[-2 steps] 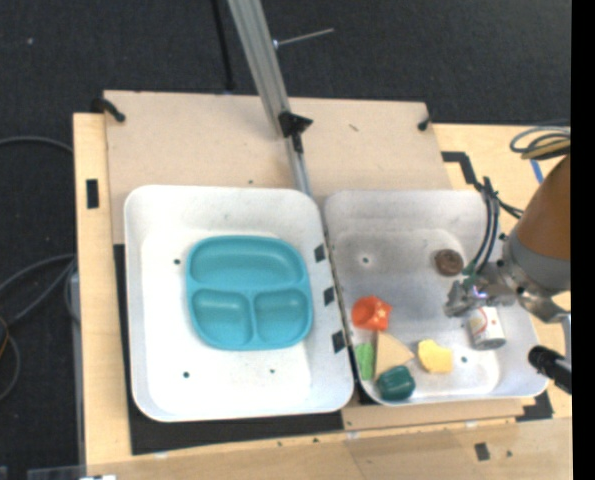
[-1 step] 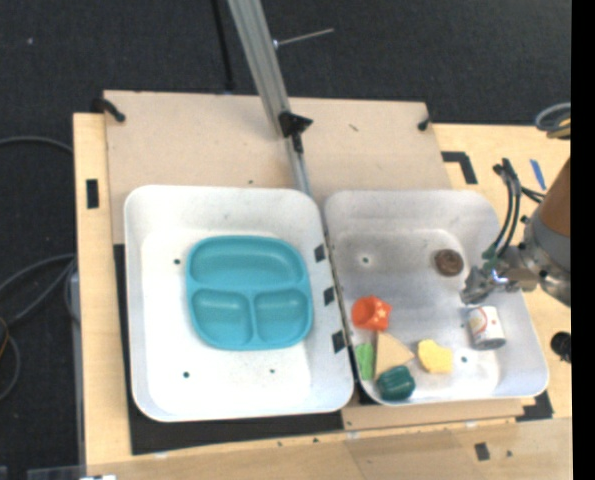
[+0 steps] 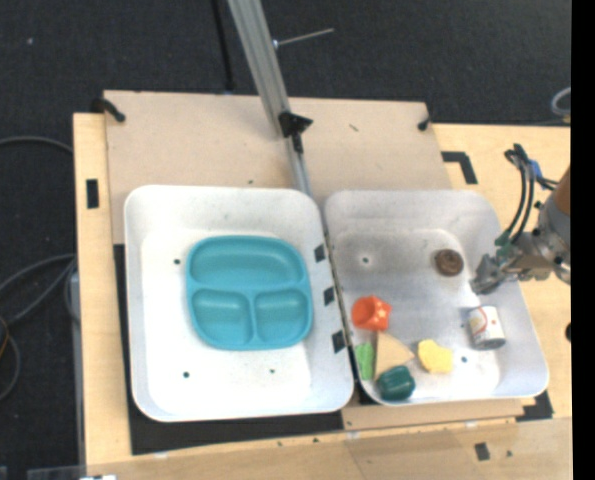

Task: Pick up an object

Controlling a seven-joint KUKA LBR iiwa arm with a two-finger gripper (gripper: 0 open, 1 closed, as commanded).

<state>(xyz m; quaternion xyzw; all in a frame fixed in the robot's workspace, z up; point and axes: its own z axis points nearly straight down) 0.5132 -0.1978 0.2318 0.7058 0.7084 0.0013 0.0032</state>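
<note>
Gripper at the right bin's edge

Gripper (image 3: 489, 273) hangs over the right bin's (image 3: 407, 213) right rim, above a small can (image 3: 485, 326). Whether its claw is open or closed cannot be told. A teal tray (image 3: 247, 291) fills the left bin (image 3: 157, 268).

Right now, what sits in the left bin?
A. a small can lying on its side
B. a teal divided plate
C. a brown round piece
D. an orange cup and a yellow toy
B. The teal divided plate lies alone in the middle of the left bin; the orange cup, yellow toy, small can and brown round piece are all in the right bin.
</note>
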